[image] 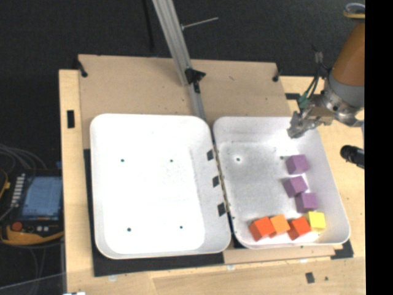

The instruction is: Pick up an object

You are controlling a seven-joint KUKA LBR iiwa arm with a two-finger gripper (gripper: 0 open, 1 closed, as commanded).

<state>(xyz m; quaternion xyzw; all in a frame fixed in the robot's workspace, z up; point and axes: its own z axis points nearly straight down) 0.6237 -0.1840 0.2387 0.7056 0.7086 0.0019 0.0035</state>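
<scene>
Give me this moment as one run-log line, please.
gripper: over right bin's far edge, nothing seen held | purple blocks: along right side | orange blocks, yellow block: near edge

Single fixed camera, mounted above the bench (184,85), looking down at a slant rather than straight down: the far bench edge sits high in frame, the near edge low. Range is moderate; both white bins fit whole, the left bin (110,238) and the right bin (245,128) side by side mid-frame, with dark floor visible beyond the bench. The arm (350,60) enters from the right edge, its gripper (299,126) over the far rim of the right bin; the left bin lies well to the gripper's far side. A slanted metal post (175,35) rises toward the top. No second view to overlap.
</scene>
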